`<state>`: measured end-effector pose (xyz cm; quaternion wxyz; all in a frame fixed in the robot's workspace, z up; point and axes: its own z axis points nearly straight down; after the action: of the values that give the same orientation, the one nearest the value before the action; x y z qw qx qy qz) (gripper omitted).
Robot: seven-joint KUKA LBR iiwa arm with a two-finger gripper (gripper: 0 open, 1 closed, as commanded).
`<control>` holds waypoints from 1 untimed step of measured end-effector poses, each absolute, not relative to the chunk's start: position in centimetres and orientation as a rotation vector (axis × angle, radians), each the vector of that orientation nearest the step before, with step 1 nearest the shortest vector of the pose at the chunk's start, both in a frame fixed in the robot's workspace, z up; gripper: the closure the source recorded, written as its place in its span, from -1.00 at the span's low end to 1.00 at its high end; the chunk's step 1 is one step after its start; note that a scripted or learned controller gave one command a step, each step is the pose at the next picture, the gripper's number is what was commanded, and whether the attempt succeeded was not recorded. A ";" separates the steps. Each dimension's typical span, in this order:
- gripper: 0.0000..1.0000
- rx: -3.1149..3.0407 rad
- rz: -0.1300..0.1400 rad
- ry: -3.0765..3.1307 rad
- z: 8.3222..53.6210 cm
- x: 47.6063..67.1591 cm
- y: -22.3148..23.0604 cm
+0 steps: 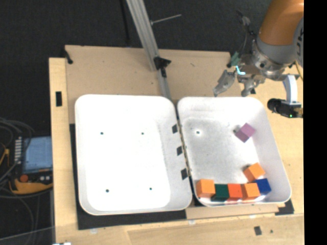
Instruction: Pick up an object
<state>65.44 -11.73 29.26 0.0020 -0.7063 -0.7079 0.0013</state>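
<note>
The grey arm with its orange band point(280, 19) reaches in from the upper right, and its two-finger gripper point(236, 84) hangs above the far rim of the right-hand shallow white bin point(214, 152), over the pale wooden desk point(117, 70). The jaws stand spread apart, with nothing between them.

Inside that right bin, a small purple cube point(244, 132) lies alone in the upper right part, tilted, well apart from the rest. Along the near wall sits a row of blocks touching one another: an orange block point(206, 187) at the left, a dark green block point(221, 191), a red-orange block point(235, 191), another orange cube point(251, 190) and a blue block point(263, 186) at the right end. A further orange block point(254, 171) rests just behind the right end of that row, turned at an angle.

The left-hand white bin point(127, 152) lies beside the right one, their rims touching. A grey metal bar point(145, 32) slants down from the top edge toward the gap between the bins.
</note>
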 end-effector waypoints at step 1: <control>-1.00 -2.218 0.001 -2.226 29.6 65.5 -11.8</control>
<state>65.50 -11.77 29.57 -0.0005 -0.7059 -0.7084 0.0003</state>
